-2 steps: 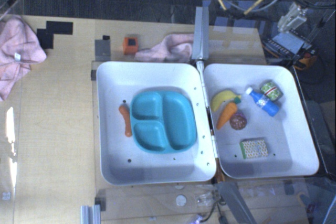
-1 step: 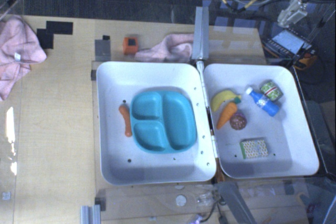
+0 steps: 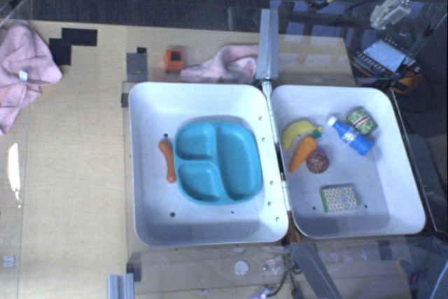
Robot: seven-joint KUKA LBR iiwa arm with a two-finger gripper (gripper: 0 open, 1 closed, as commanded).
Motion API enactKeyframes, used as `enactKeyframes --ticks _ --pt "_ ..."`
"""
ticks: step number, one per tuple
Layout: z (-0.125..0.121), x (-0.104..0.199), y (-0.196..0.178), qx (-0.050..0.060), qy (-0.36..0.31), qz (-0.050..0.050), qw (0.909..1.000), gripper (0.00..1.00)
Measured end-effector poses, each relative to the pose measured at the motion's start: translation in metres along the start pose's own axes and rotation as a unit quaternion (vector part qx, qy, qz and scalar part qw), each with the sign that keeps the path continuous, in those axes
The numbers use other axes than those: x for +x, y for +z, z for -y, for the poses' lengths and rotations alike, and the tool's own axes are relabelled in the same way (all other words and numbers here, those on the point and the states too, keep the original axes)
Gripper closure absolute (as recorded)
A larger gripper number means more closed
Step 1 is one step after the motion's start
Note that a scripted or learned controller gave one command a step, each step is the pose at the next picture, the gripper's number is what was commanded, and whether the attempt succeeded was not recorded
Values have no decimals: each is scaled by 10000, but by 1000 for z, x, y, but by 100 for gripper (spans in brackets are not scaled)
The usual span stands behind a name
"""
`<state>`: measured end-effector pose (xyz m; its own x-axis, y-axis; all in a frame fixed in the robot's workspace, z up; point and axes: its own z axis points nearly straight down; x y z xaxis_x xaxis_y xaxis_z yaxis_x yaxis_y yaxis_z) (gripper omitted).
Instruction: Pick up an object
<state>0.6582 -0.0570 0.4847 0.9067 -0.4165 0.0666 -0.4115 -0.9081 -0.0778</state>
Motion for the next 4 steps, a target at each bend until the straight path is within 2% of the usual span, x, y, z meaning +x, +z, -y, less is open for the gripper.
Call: enactKeyframes --ticks 4 --pt "11 12 -43 271 30 -184 9995 100"
